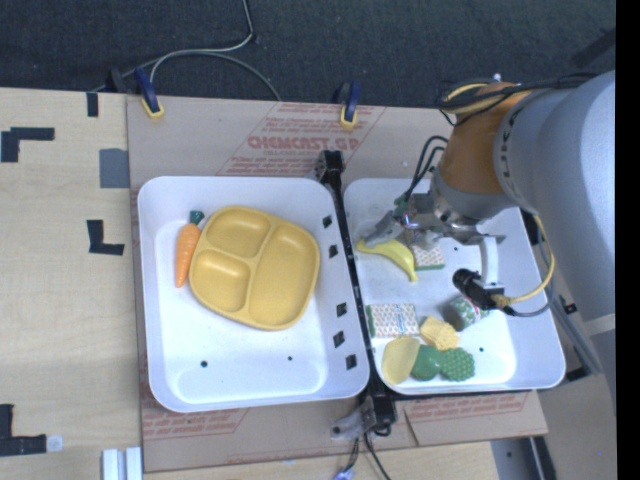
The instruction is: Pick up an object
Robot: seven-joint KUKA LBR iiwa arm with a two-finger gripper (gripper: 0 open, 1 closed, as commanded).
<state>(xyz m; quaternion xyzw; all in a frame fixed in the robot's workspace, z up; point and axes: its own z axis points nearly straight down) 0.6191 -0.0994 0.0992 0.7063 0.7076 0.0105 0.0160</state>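
Two white bins side by side, gripper (392,230) low in the right bin (530,368), near its left wall. Directly below the fingertips and just touching or nearly so: a yellow toy banana (396,257), curved, smooth plastic, long axis running from the tips toward the lower right, out along the bin floor. Nearest candidate by far, judging by position. Whether the metal fingers stand spread or pressed together: cannot tell, too blurred and foreshortened; nothing seen pinched between them.

Just past the banana, on the arm's side, a small printed card (430,257), flat. Farther off toward the bin's near edge, well apart from the tool: a patterned flat packet (393,319), a pale yellow rounded piece (399,358), a lumpy yellow chunk (439,332), a green knobbly toy (447,365), and a small dark can-like cylinder (463,311).

Across the divider, away from the tool: a yellow compartment plate (254,265), glossy and rounded-square, with an orange toy carrot (185,253) lying beside its far edge in the left bin (170,368).

Likely need: a close across the banana's narrow width, crosswise to its long axis.
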